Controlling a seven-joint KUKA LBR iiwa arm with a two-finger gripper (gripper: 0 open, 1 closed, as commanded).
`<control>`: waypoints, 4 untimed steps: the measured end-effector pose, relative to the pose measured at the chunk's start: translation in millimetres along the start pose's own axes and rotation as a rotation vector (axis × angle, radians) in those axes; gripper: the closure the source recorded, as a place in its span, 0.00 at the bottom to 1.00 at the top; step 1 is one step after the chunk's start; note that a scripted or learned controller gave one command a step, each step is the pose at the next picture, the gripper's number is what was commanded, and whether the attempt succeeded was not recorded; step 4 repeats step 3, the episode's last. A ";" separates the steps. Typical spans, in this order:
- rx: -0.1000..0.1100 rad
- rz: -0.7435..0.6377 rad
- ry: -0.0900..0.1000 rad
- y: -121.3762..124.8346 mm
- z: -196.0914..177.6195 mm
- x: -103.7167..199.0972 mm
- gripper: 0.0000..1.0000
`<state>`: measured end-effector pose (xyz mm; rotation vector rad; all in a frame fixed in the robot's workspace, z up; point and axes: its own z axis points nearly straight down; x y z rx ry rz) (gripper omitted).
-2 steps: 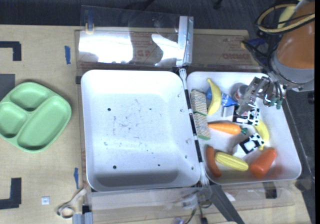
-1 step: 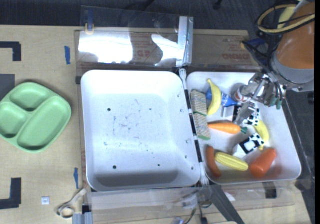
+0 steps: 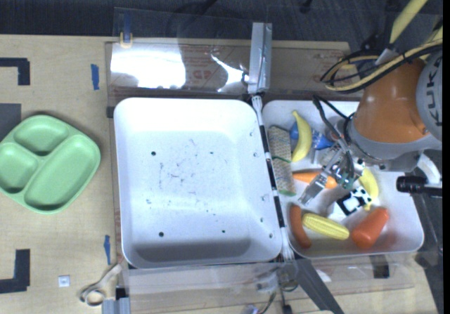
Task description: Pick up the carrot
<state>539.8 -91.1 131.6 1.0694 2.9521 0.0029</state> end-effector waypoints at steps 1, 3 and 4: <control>-0.002 -0.174 -0.002 -9.3 45.0 -19.4 0.00; -0.001 -0.093 -0.003 59.8 -109.8 -28.4 1.00; -0.001 -0.093 -0.003 59.8 -109.8 -28.4 1.00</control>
